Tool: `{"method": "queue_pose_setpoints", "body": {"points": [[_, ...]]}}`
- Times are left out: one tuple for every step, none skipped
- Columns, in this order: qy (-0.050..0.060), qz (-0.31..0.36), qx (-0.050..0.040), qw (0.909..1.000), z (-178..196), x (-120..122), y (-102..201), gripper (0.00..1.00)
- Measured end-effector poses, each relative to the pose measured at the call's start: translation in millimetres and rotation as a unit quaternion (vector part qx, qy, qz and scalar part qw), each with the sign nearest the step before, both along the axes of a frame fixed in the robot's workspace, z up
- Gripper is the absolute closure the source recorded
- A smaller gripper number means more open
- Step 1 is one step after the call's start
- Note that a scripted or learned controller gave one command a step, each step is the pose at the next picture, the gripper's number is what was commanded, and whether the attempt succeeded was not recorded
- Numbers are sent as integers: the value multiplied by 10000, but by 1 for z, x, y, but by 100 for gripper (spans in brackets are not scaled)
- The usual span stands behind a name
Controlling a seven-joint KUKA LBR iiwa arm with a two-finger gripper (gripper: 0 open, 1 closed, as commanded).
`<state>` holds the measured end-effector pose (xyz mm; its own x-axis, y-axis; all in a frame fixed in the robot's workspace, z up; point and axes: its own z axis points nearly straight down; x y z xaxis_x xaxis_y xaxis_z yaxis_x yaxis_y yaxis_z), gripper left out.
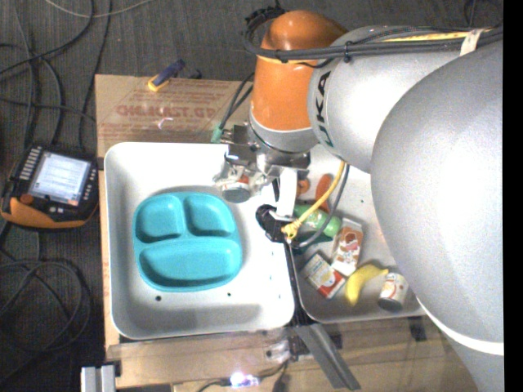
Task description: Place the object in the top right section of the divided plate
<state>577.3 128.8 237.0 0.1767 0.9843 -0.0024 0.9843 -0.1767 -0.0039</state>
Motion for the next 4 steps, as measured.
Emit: {"method": "queue_pose_setpoints", "body": {"points": [[-10, 198, -8, 9998, 53, 52, -2, 100], [-9, 194, -16, 9998, 53, 52, -3, 0], [2, 197, -40, 9998, 61, 52, -3, 100], [-18, 1071, -11, 9942, 126, 57, 37, 100]]}}
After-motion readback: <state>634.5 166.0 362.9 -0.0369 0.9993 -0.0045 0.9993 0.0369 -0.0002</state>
